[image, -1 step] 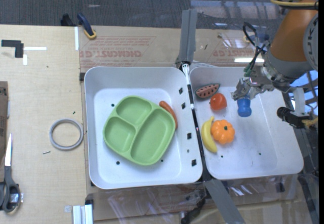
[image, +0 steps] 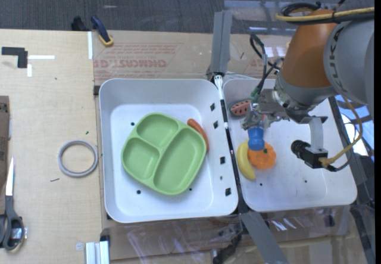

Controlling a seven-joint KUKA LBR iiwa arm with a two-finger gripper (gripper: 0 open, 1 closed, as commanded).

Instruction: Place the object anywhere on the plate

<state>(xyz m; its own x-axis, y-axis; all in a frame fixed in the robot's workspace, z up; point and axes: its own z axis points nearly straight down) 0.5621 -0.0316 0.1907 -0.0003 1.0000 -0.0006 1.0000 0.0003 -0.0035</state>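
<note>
Item: tool (image: 255, 121), over right bin (image: 333, 194), jaw state can't tell. Step: pick, w/ blue object (image: 256, 138) below. Next: grasp, carry to green plate (image: 164, 153) in left bin.

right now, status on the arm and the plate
Gripper over right bin, above blue object. Green plate bare in left bin. Orange carrot against plate's rim.

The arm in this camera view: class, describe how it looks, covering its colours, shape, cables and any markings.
The arm is thick, rounded and grey, with a broad orange band above the wrist. Dark lettering runs along the grey casing at the right. Black cables loop beside the wrist, and a yellow cable crosses the top. The gripper is a small grey metal unit.
</note>
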